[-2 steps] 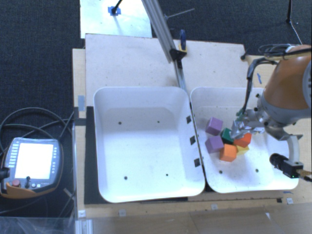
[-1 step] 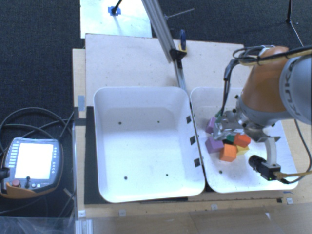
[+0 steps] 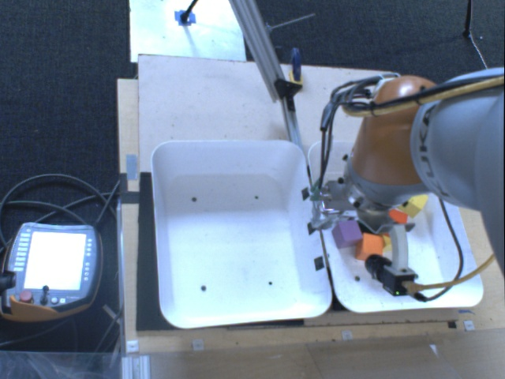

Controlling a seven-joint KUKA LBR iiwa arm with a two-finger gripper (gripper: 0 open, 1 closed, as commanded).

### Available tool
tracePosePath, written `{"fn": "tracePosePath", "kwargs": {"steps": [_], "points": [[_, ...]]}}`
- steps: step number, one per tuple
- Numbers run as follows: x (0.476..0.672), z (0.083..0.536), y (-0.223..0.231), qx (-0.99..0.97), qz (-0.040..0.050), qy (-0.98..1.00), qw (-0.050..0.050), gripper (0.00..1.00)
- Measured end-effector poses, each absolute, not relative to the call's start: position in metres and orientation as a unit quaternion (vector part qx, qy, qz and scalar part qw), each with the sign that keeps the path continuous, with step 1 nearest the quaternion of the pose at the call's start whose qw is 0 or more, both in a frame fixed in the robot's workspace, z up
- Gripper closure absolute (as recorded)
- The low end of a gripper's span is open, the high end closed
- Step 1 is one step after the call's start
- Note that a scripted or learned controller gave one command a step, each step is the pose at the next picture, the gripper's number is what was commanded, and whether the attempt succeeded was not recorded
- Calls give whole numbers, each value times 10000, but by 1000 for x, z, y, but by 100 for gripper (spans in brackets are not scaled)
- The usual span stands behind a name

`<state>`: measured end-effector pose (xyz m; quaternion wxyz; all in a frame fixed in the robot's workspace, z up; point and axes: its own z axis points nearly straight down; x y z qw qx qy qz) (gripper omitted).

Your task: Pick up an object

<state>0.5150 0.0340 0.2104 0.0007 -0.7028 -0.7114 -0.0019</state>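
From my station the pale worktop [image 3: 213, 101] spreads under everything, and across it from the right comes the grey arm [image 3: 461, 144], bent sharply down so that its orange band [image 3: 387, 144] and wrist hang straight over the right bin [image 3: 446, 290]. The left bin [image 3: 237, 243] lies alongside it, rims touching, and nothing calls me over there. I judge we are in the approach, or right at the point of grasping: the wrist sits low inside the right bin, near its left wall, above the small heap of pieces. The pincer [image 3: 339, 218] is tucked under the wrist, and I cannot tell whether it is released or clenched, nor whether it has anything in it. The likeliest target is the purple cube [image 3: 346, 233], just below the wrist, with an orange block [image 3: 369, 247] touching it on the right. A yellow piece [image 3: 416, 204] peeks out beyond the wrist, further right. The next move, as I read it, calls for settling squarely over one piece, closing, then lifting straight up clear of the bin wall.
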Motion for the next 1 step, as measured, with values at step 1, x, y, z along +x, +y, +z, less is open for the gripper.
{"fn": "tracePosePath", "kwargs": {"steps": [1], "points": [[514, 230, 86, -7028, -19, -7114, 1, 100]]}}
